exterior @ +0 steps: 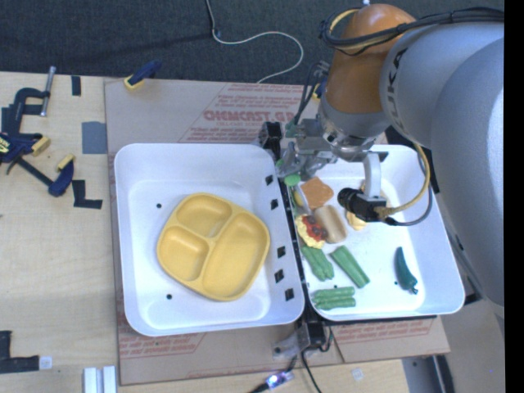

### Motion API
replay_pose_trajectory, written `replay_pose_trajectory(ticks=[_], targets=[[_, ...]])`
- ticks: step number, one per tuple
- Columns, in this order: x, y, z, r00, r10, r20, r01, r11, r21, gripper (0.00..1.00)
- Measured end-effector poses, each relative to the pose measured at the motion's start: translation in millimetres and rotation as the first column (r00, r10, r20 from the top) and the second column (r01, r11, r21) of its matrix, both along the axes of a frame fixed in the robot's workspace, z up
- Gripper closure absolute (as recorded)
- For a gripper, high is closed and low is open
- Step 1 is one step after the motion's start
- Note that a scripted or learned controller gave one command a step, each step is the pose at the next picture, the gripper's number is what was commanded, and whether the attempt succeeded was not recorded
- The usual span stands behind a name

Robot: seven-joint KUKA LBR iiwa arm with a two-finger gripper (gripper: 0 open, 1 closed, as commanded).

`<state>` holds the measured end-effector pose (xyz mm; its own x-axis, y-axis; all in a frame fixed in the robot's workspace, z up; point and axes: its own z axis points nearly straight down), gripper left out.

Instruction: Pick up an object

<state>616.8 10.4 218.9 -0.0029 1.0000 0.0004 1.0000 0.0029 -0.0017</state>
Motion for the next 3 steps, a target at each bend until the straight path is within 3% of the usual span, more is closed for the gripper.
replay_pose_trajectory(ticks=[3], targets=[[-1.1, -8.4, 14.8, 1.000, 0.000, 0.000, 0.000, 1.000, 0.001, 1.00]])
